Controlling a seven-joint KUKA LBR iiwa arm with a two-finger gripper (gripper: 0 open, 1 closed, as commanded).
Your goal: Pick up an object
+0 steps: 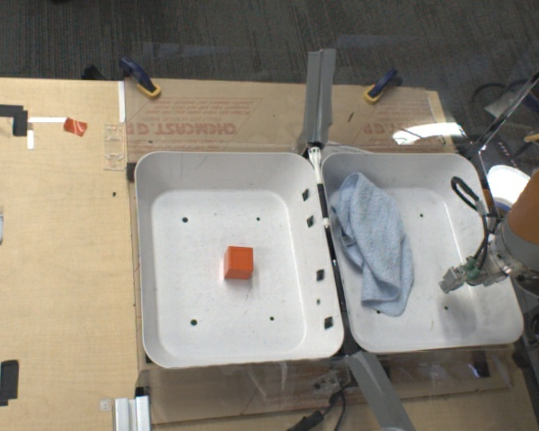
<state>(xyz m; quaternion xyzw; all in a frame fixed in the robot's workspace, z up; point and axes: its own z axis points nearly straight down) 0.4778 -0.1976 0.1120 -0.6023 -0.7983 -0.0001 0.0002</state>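
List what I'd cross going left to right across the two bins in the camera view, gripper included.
Left bin → orange block → divider between the bins → right bin → blue towel → gripper near the right bin's right wall.

Open floor around orange block [239,263]

Bright, even light from above, with a sharp picture.
Strong glare sits on the cardboard [422,135] behind the right bin [431,330]; shadows are soft, and the arm [530,232] at the edge looks blurred.
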